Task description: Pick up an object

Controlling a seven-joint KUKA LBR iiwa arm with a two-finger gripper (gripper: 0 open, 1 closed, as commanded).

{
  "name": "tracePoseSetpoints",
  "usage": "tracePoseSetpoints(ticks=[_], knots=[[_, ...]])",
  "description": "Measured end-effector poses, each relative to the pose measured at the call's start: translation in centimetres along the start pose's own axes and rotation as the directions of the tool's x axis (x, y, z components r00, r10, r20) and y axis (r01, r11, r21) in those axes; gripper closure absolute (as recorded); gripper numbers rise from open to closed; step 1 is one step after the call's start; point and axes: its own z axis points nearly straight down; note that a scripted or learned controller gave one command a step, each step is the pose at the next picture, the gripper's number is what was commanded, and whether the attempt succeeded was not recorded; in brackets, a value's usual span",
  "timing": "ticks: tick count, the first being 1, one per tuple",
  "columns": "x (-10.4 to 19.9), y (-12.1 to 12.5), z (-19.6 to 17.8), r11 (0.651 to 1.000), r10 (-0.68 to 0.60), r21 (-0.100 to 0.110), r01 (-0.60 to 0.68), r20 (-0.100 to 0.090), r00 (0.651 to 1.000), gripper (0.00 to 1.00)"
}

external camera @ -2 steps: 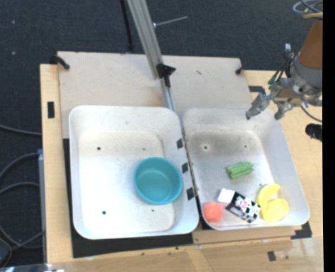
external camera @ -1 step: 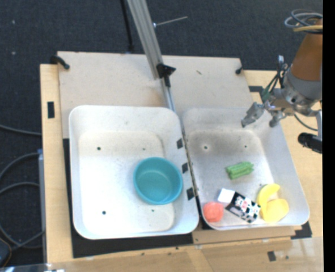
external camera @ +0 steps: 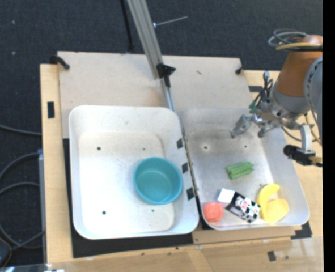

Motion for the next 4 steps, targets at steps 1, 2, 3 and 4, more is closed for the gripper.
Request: tracePoseSetpoints(ticks=[1,2,3,4], knots=[[-0.1,0.2,-1.6,1.0,-0.002,-0.009,0.002,0.003,1.0,1.0],[0.7,0.3,-7.7,1.0,-0.002,-0.013,0.001,-0.002,1.0,1.0],[0.6,0.5,-13.2,1.0,-0.002,-0.013,0.002,-0.001,1.0,1.0],[5.9,0.6,-14.0,1.0,-0.005,-0.007,0.005,-0.004,1.0,1.0]])
